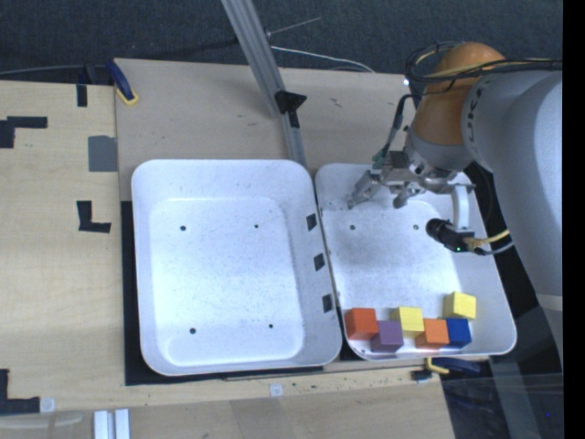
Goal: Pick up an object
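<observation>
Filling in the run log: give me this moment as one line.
stage: before grasp | gripper: open, over far end of right bin, holding nothing | blocks: clustered at near end | left bin: untouched

My one camera sits fixed above the pale wooden counter [210, 108], looking down at a slant from a moderate height. It takes in both shallow white plastic bins [155, 245] whole, plus dark floor along the top of the view. The grey arm's metal two-finger pincer [379, 190] enters from my right, over the far end of the right-hand bin.
</observation>
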You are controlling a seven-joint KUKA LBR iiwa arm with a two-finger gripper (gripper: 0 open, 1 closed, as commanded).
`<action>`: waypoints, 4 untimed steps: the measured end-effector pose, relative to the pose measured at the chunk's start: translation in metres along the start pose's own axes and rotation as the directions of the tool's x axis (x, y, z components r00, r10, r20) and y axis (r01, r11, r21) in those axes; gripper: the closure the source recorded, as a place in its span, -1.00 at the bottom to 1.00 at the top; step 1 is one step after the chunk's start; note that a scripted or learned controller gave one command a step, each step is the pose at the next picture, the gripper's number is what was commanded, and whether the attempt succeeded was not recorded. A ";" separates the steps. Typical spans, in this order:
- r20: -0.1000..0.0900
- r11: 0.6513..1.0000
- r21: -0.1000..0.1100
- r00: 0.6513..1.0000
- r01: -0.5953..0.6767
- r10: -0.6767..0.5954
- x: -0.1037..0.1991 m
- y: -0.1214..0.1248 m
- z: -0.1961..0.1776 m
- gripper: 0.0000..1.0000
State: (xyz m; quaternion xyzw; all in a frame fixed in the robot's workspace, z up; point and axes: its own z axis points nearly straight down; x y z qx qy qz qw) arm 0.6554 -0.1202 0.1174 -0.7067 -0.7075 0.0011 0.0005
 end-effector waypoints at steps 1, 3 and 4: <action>-0.002 1.000 -0.003 1.000 0.003 -0.003 0.029 -0.020 -0.040 -1.00; -0.001 1.000 0.010 1.000 0.001 -0.001 0.004 0.024 0.031 -1.00; -0.001 1.000 -0.003 1.000 0.000 0.000 0.017 -0.013 -0.036 -1.00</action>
